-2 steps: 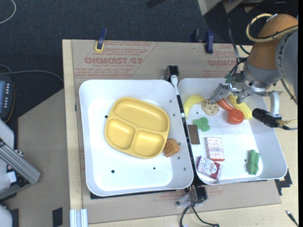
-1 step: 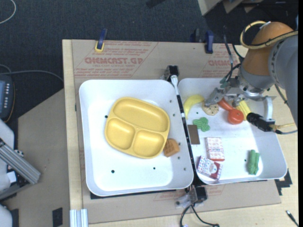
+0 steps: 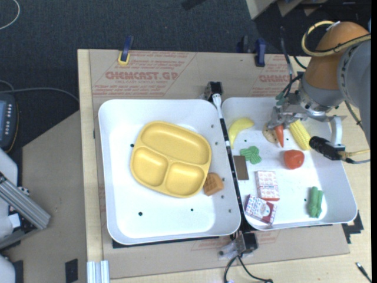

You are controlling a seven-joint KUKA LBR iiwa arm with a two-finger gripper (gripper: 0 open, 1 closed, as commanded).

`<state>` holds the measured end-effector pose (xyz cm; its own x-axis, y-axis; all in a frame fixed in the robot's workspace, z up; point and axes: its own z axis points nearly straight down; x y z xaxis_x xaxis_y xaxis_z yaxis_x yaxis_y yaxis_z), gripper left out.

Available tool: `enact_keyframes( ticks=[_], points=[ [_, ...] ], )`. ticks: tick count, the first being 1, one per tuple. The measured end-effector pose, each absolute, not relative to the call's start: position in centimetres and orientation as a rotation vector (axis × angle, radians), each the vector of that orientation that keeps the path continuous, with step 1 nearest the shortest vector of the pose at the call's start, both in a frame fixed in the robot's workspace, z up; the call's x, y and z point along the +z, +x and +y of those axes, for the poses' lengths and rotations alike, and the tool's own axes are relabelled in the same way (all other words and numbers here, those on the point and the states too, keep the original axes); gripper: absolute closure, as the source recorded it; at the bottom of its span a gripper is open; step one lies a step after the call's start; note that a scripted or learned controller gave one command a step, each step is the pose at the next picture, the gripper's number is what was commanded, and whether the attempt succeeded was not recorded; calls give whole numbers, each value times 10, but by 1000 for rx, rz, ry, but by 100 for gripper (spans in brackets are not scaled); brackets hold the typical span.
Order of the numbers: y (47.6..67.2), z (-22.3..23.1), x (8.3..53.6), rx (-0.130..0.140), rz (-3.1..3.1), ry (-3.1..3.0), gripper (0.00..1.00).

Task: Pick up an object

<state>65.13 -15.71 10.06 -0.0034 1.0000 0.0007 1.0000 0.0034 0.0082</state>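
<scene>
The gripper is low in the far part of the right bin, just over a small carrot and beside a corn cob; if it is open or closed, I cannot tell. In the same bin lie a banana, a red tomato, a green broccoli piece and two small cartons. The left bin holds a yellow divided plate with a small orange piece touching its edge.

You've got a brown table with red lettering, a yellow clamp and blue clamp on its far edge, dark carpet around.
</scene>
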Motion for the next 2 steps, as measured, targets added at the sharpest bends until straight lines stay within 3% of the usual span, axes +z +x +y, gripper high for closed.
enact_keyframes(
  ticks=[2],
  points=[
    [644,-149,199,5,2219,2216,100]
  ],
)
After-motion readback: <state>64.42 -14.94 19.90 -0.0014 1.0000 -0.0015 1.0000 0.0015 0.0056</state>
